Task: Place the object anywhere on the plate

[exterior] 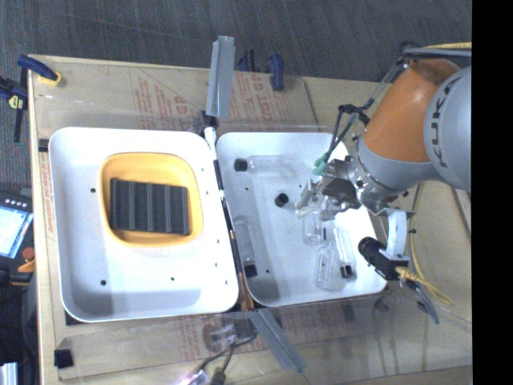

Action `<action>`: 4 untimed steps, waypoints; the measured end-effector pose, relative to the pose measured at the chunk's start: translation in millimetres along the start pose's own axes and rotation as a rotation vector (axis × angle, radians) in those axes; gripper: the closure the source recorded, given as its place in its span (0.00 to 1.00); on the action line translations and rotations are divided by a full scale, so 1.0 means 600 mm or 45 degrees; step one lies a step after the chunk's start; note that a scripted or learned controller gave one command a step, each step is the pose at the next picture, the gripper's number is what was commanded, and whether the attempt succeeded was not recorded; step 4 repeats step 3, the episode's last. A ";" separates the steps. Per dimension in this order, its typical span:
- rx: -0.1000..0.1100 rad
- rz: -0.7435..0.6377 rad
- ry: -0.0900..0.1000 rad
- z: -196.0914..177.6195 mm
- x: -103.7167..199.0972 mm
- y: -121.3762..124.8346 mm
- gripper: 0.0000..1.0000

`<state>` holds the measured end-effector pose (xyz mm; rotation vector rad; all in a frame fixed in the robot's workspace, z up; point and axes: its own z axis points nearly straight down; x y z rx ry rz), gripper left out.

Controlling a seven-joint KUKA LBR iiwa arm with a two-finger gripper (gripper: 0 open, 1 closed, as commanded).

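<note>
Hovering low over right bin (272, 283): gripper (321, 207), right of centre; cannot tell finger state, transparent parts blur together; several clear plastic objects (329, 259) lying on bin floor just below gripper; yellow plate (151, 167) with dark ridged insert (150, 207) in left bin (72, 279), well apart.

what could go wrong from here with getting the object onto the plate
1. The gripper hangs over the right bin, while the yellow plate sits in the left bin. The carry must cross both inner rims, where a low object could catch.
2. The dark ridged block covers most of the plate, so a drop may land on the ridges and roll off.
3. No object is visible in the gripper, so the grasp may come up with nothing.
</note>
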<state>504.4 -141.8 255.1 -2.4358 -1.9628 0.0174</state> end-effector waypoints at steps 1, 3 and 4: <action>-0.015 -0.113 -0.001 0.058 0.102 0.067 1.00; -0.018 -0.362 -0.003 0.026 0.247 0.081 0.00; -0.018 -0.362 -0.003 0.026 0.247 0.081 0.00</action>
